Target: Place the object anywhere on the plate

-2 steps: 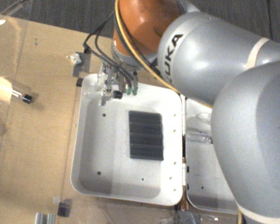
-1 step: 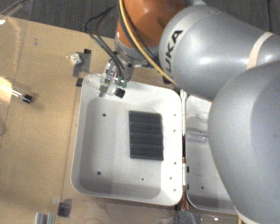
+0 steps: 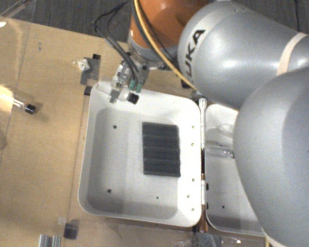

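Note:
A dark ridged rectangular plate point(image 3: 161, 149) lies flat in the middle of the left white bin point(image 3: 90, 197). My gripper point(image 3: 123, 95) hangs over the bin's far left corner, up and to the left of the plate and apart from it. Its two fingertips point(image 3: 133, 97) stand apart, open, and I see nothing between them. No loose object is plainly visible in the bin. The big grey arm hides most of the right bin point(image 3: 215, 217).
A small dark bracket point(image 3: 91, 72) sits on the wooden bench just outside the left bin's far corner. A clear tube with a black cap point(image 3: 24, 107) lies further left. A black block point(image 3: 71, 229) sits by the front edge.

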Controlling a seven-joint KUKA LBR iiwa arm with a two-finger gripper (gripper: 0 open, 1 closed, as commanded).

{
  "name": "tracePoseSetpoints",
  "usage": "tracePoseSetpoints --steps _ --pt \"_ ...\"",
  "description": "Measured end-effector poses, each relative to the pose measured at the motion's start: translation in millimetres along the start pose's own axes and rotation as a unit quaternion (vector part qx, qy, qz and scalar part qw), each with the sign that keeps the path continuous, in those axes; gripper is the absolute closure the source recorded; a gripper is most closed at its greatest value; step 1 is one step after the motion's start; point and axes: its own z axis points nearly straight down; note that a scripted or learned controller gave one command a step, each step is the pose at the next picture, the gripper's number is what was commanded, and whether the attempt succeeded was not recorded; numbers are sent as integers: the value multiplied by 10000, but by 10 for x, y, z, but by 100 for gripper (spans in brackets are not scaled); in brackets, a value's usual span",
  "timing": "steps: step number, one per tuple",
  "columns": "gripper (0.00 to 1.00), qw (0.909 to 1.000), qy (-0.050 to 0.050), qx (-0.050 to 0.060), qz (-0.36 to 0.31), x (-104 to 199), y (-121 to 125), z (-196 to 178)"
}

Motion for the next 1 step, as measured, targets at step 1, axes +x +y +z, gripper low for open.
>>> tracePoseSetpoints --steps 1 --pt "100 9765 44 52 2154 301 -76 571"
